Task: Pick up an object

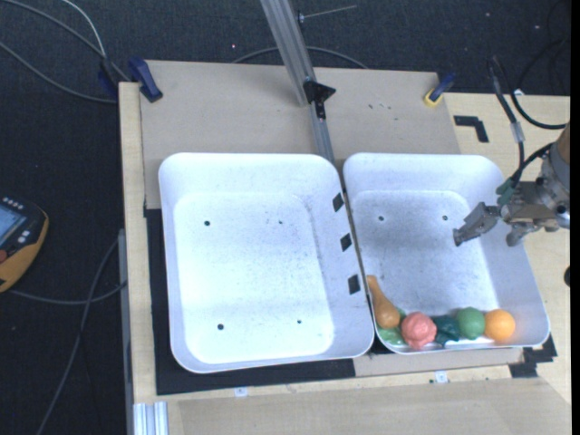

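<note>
While scanning from well off to the view's left of the claw (pixel 494 229), met first the left bin (pixel 181 243), nothing to pick there. Crossed next into the right bin (pixel 408 175), below and left of the claw: found an orange carrot-shaped piece (pixel 385 308) leaning at the near-left corner, then a pink ball (pixel 418 329) touching its lower end. Judged all as light toy food, probably smooth plastic or foam, likely to slip or roll if pinched off-centre. Passed on to a green piece (pixel 469 322), and just beside it an orange ball (pixel 500 324), almost straight below the claw along the near wall. Favoured the orange ball: round, outermost in the row, best taken across its middle. Saw the claw spread wide, gripping nothing, hanging well apart from the row.
</note>
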Controlling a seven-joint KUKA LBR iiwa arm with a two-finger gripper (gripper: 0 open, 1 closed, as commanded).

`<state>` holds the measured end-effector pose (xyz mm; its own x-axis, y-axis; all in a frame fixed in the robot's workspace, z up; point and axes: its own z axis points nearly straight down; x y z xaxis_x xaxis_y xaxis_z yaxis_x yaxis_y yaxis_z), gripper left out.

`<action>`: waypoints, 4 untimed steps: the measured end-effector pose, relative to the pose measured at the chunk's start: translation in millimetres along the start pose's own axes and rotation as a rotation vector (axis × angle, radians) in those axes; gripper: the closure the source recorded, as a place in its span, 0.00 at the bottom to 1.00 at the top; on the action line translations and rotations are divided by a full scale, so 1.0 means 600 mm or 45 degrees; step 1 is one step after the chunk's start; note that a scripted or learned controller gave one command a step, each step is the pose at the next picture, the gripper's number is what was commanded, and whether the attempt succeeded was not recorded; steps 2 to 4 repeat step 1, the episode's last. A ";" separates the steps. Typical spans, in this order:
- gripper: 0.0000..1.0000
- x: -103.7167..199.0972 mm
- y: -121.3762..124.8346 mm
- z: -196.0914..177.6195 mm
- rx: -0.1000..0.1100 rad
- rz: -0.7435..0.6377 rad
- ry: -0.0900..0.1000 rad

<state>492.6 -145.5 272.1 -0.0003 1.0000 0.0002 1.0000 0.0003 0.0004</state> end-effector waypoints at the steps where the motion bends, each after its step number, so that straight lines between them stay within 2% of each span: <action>1: 0.00 0.089 0.074 -0.022 -0.002 -0.079 0.001; 4: 0.00 0.089 0.074 -0.022 -0.002 -0.079 0.001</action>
